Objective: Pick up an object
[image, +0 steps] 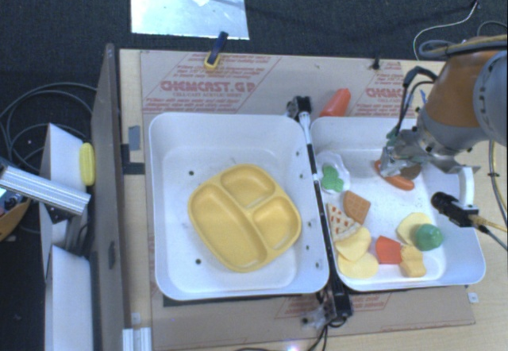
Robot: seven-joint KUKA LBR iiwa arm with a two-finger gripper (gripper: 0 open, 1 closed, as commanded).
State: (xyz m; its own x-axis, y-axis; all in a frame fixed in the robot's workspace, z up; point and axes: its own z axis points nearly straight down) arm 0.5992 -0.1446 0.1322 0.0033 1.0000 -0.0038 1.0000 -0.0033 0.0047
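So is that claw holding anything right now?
Claw: down in the right bin, right over an orange-red piece; whether it grips it cannot be told.

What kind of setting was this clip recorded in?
Most likely a robotics lab bench: two white bins sit on a cardboard sheet, toy food pieces and a yellow divided tray serve as props, and loose cables trail over dark carpet.

Bench point(262, 75): brown printed board surface. Bears left white bin point(171, 206) and right white bin point(468, 262), side by side; orange carrot-shaped toy point(336, 102) behind them; yellow-tipped clamp point(214, 52).
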